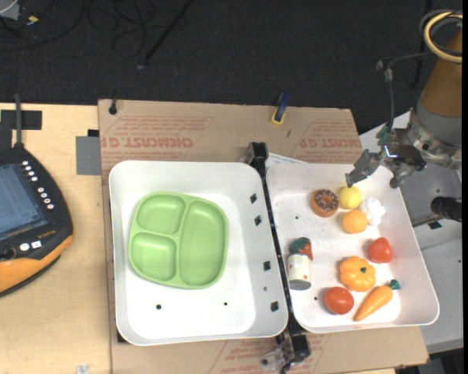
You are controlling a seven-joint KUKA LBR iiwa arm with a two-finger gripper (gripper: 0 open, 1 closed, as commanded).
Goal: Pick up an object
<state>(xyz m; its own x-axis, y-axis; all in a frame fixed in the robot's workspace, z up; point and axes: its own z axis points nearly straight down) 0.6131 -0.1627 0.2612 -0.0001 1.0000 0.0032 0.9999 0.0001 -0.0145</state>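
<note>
My gripper point(380, 171) hangs open above the far right corner of the right bin point(421, 287), its two dark fingers spread apart with nothing between them. Just below it in the bin lie a yellow lemon point(349, 199), a brown donut point(324, 202), an orange point(355, 221) and a small white object point(373, 209). Nearer the front are a red tomato point(380, 250), an orange pumpkin point(357, 273), another red tomato point(338, 300), a carrot point(374, 301) and a small can point(299, 265).
The left bin point(129, 310) holds a green divided plate point(179, 239). A teach pendant point(19, 216) lies at the far left of the bench. Black clips join the two bins along the middle divider point(267, 240). Cardboard point(218, 135) lies under the bins.
</note>
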